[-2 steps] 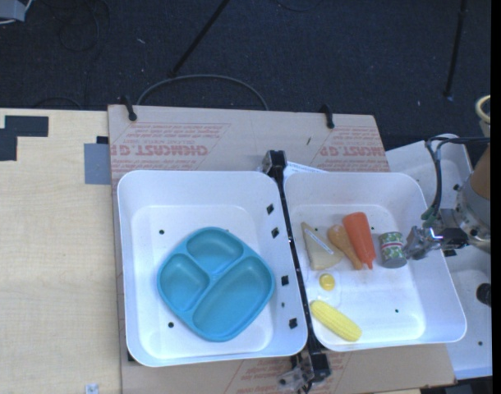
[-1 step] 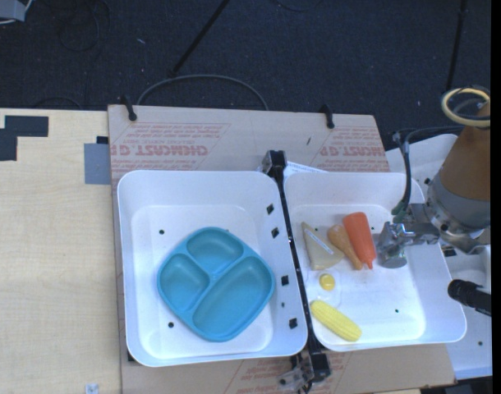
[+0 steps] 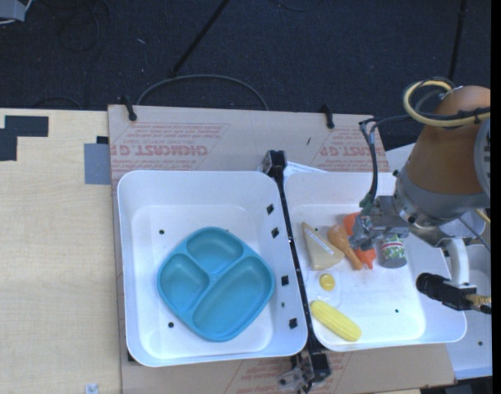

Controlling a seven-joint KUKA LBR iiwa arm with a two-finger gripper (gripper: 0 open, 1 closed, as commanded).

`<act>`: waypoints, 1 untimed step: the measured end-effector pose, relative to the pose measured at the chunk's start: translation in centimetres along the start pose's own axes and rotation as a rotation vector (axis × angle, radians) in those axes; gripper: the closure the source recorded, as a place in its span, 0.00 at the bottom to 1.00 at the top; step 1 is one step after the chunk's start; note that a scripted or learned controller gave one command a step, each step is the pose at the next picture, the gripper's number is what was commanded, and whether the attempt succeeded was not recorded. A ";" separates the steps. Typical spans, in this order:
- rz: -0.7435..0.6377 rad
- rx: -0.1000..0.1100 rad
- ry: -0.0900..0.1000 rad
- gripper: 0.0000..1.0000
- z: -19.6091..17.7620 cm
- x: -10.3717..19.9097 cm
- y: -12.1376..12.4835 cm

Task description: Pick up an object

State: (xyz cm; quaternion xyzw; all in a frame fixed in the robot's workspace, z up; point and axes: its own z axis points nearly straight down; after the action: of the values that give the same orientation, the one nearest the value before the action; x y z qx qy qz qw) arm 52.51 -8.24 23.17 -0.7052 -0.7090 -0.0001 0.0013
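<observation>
Worktop (image 3: 53, 245) carries two white bins side by side. Left bin (image 3: 144, 212) holds a blue divided plate (image 3: 215, 282), sitting flat, well apart from any action. Right bin (image 3: 398, 318) has the clutter, and the arm (image 3: 443, 158) reaches in over it from the right.

Pincer (image 3: 372, 235) is low over the middle of the right bin, in the cluster of orange pieces. Can't tell its state: the wrist body hides the tips, and nothing is visibly clamped. So no grasp confirmed.

Likely target is the orange carrot-like piece (image 3: 353, 246), mid-bin, directly under or beside the pincer. Long axis runs diagonally, far-left to near-right; which end is the tip I can't resolve. It touches or nearly touches the tan wedge (image 3: 320, 253) on its left, and a small grey-green can (image 3: 392, 253) sits just right of it.

To do this step well, in my judgement:
- close across the short axis, i.e. jaws perpendicular to that diagonal
- centre on the piece's middle, not an end, or it will pivot out
- keep clear of the can and the wedge, since crowding risks a pinch on two things
- lift straight up, slowly

Spares: yellow corn cob (image 3: 336, 320) near the front, long axis far-left to near-right, isolated, an easier pick. Small yellow disc (image 3: 327, 282) just beyond it, flat, poor grip.
</observation>
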 end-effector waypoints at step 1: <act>0.002 0.001 -0.001 1.00 -0.2 6.1 0.5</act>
State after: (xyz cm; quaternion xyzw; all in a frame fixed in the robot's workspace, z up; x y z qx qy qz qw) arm 52.93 -2.14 23.41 -0.7059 -0.7083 0.0005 0.0013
